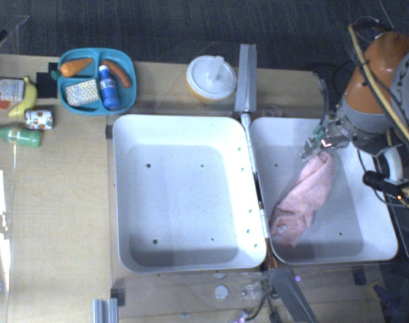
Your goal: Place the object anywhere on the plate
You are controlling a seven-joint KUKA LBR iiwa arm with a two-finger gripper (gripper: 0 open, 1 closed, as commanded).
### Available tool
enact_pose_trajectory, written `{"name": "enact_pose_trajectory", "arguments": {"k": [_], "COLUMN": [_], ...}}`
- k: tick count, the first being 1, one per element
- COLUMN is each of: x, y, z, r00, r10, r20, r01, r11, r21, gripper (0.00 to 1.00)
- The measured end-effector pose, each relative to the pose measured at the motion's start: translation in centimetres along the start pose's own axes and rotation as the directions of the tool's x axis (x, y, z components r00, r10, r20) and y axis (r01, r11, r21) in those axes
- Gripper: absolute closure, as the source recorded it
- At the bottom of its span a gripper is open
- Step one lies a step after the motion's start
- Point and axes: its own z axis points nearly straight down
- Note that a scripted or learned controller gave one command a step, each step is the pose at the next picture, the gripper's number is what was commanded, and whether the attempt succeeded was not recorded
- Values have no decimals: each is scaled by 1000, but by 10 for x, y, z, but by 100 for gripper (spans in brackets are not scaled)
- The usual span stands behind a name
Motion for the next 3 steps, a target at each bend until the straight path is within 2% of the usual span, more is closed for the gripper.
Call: {"name": "enact_pose_trajectory", "arguments": {"k": [1, 2, 3], "x": [1, 57, 108], "y": [2, 26, 45], "z": [-52, -53, -46], "r00": [1000, 916, 685], "r10": [-8, -402, -729], "r20": [0, -2, 1], "r01": [8, 402, 729], "r11": [1000, 916, 685], "r21": [-1, 0, -3], "gripper": [100, 100, 100]}}
